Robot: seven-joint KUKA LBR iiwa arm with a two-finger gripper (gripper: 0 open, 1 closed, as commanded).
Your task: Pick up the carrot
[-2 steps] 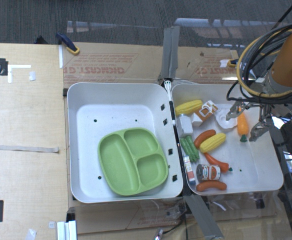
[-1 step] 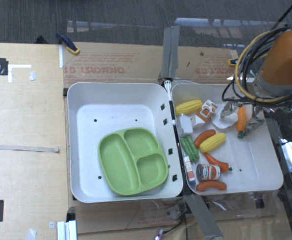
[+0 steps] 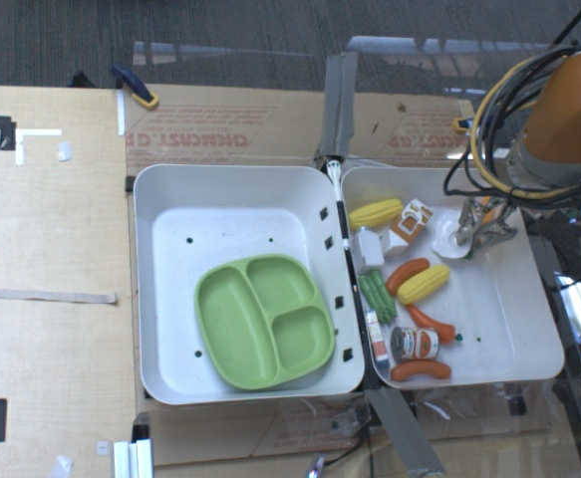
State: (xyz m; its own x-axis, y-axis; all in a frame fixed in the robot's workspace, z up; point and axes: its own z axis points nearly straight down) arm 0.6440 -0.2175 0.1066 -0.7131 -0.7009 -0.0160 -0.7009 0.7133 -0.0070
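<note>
The carrot (image 3: 407,273), a short orange stick, lies in the right bin (image 3: 514,337) near its middle left, partly tucked under a yellow corn cob (image 3: 424,284). My gripper (image 3: 479,229) hangs low over the upper middle of the same bin, up and to the right of the carrot and well apart from it. It is next to a small white round object (image 3: 451,241). I see nothing of the carrot at the gripper.
The right bin also holds a second corn cob (image 3: 375,212), an orange and white carton (image 3: 411,223), green beans (image 3: 376,297), a red-orange pepper (image 3: 432,321), a can (image 3: 414,344) and a sausage (image 3: 421,370). A green divided plate (image 3: 265,319) lies in the left bin (image 3: 170,227).
</note>
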